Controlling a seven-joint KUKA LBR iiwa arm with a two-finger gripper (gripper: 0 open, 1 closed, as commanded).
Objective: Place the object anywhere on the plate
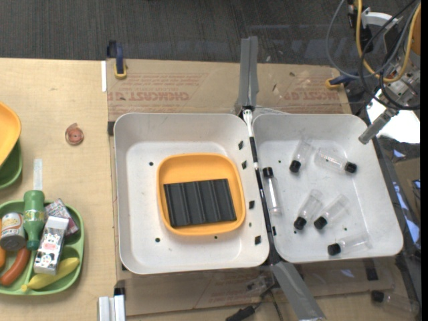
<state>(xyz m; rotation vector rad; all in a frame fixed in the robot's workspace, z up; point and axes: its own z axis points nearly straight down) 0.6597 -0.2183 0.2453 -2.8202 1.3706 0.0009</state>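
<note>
The orange rounded-square plastic plate [200,169] sits in the middle of the left shallow white bin [134,246], and a dark grey ribbed rectangular slab [200,202] lies flat on its near half, wholly inside the rim. The right shallow white bin [381,233] holds several small clear plastic vials with black caps [307,209], scattered well apart, and one slim clear tube [270,189] lying along the divider. At the far right corner a grey finger-like part of the claw [378,126] pokes in above the right bin's edge; whether it is spread or pressed together I cannot tell. Judging by this, the slab looks placed already. If it is to be finished well, the arm should lift straight up and clear without nudging the plate.
</note>
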